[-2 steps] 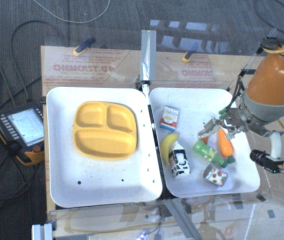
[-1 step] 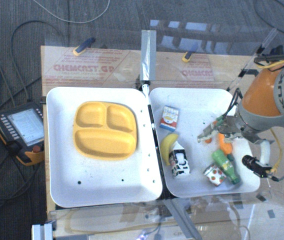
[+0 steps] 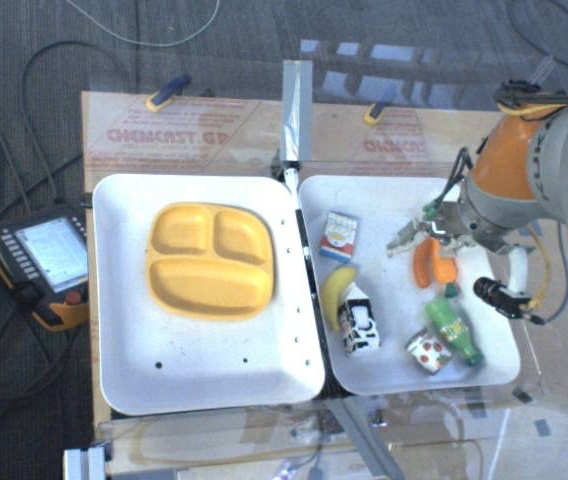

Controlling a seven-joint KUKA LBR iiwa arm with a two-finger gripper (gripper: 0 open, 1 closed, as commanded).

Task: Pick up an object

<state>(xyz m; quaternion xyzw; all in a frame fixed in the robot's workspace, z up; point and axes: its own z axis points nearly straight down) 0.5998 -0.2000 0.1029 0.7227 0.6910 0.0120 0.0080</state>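
- Two shallow white plastic bins sit side by side on a pale wooden bench. The left bin (image 3: pixel 124 368) has rounded corners; the right bin (image 3: pixel 394 368) touches it along a shared middle edge.
- The grey arm (image 3: pixel 549 173), with a smooth orange band above the wrist, reaches in from the right over the right bin's upper right area.
- A yellow plastic tray (image 3: pixel 211 260) lies flat in the left bin's upper middle. It is a rounded rectangle with three moulded compartments.
- The gripper (image 3: pixel 411 236) hangs over the right bin, just left of the carrot. Its metal fingers (image 3: pixel 401 240) point left and look spread apart, with nothing between them.
- A yellow banana (image 3: pixel 336 290) lies near the right bin's left wall, curved, its long axis running roughly top to bottom.
- A green bottle (image 3: pixel 452 330) lies on its side in the lower right of that bin, slanting from upper left to lower right.
- An orange carrot (image 3: pixel 425 263), smooth and tapered, lies just under the wrist, its long axis nearly top to bottom. It is the item nearest the gripper.
- A small black-and-white carton (image 3: pixel 360 328) stands just below the banana.
- A small box (image 3: pixel 340 235) with a blue, white and orange face lies above the banana.
- A small red-and-white patterned item (image 3: pixel 429 352) sits touching the bottle's left side.
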